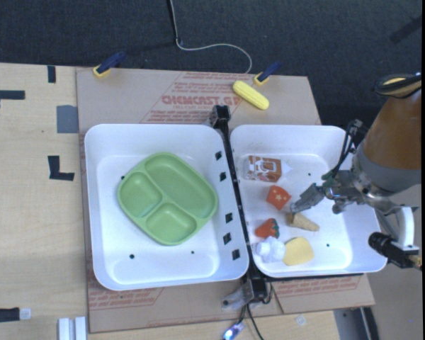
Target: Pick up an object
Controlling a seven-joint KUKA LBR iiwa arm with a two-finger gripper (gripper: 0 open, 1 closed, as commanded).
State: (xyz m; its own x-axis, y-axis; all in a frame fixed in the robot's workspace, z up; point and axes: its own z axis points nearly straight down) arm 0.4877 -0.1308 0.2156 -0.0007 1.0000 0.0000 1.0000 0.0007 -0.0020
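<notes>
The arm [393,144] reaches in over the right bin [333,137], its orange band sitting above the grey wrist. The gripper [297,205] hangs low inside that bin, and its dark fingers [308,197] point toward the bin's middle. Whether they are spread or closed cannot be told from this angle, and nothing shows clearly between them.

The right bin serves as the landmark. Just beside the gripper tip, toward the bin's centre, lies a small red-orange block [278,196], blunt and slightly angular. Directly below the tip rests a pale tan cone-shaped piece [304,222], lying on its side; whether the tip touches it cannot be told. Toward the bin's far wall sits a white packet with a brown and orange print [263,167]. Near the bin's left wall lies a red toy strawberry with a green top [267,227], and just below it a small crumpled white piece [271,248]. Next to that, by the near wall, sits a smooth yellow lump [298,251].

The left bin [103,261], touching the right bin along the middle divider, holds a green divided plate [168,198] with three compartments. Beyond the right bin's far wall, on the cardboard sheet [191,98] covering the surface, lies a yellow toy corn cob [251,95].
</notes>
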